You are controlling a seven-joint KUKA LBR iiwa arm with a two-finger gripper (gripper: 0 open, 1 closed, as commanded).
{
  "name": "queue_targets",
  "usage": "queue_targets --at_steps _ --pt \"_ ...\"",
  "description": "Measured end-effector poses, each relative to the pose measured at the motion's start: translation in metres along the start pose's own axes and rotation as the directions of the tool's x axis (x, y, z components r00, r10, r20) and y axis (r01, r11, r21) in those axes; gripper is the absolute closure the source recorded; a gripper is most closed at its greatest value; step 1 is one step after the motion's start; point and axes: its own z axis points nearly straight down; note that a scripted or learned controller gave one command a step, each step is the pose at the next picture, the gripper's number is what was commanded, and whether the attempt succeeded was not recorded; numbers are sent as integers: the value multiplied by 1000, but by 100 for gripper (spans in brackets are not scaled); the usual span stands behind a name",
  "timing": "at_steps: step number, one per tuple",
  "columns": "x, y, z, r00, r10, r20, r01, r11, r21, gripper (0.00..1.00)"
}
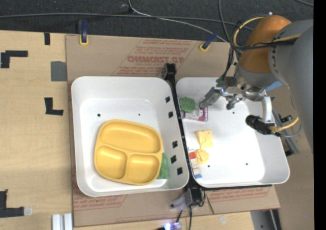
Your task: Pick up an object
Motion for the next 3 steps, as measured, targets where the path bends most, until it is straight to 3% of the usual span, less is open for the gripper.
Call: queue_targets --at_steps 1,2,3 --pt "0 2 48 1000 1 -1 -1 1000 -8 0" --pt "2 6 31 1000 -2 -3 2 1000 -20 100" --pt "1 12 -13 1000 0 0 0 1000 -9 100"
